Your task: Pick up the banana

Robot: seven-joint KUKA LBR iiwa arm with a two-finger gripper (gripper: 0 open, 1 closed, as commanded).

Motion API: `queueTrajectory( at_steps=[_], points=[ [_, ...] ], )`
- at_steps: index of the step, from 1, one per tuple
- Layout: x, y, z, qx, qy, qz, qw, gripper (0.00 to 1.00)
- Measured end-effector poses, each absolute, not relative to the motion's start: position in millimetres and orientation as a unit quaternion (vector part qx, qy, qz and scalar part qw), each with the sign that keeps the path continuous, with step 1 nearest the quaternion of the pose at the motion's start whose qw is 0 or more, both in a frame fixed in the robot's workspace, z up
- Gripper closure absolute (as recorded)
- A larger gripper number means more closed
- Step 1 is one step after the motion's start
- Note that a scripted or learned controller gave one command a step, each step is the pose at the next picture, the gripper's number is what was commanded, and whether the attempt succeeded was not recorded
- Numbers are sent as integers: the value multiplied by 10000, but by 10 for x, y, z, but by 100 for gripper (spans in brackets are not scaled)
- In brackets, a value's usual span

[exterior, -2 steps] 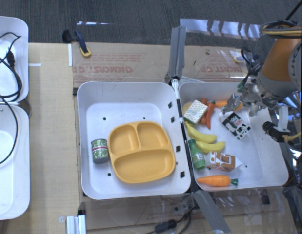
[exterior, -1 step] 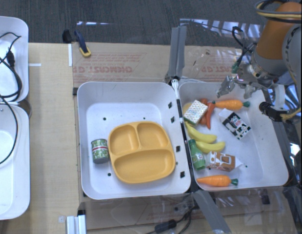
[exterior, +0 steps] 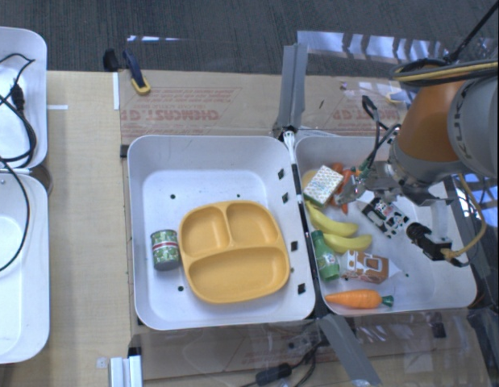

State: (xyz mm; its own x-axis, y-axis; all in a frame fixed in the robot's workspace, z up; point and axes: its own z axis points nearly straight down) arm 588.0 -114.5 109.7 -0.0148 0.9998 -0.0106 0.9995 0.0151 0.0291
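Observation:
The yellow banana (exterior: 333, 223) lies in the right bin (exterior: 442, 293), near its left wall, curving from the upper left down to the right. My gripper (exterior: 351, 190) hangs just above and to the right of the banana's upper end, next to a white speckled block (exterior: 322, 185). The grey arm with its orange band (exterior: 430, 127) reaches in from the right and hides the bin's back right part. Nothing shows held in the gripper.
In the right bin a green bottle (exterior: 326, 258), a small carton (exterior: 367, 267) and a carrot (exterior: 358, 299) lie in front of the banana. The left bin (exterior: 144, 176) holds a yellow divided plate (exterior: 233, 250) and a small can (exterior: 164, 248).

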Motion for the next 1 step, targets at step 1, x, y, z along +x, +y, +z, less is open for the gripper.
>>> queueTrajectory(
  at_steps=[1],
  points=[
    [5469,-1019,1089,6442,7645,101,219,0]
  ],
)
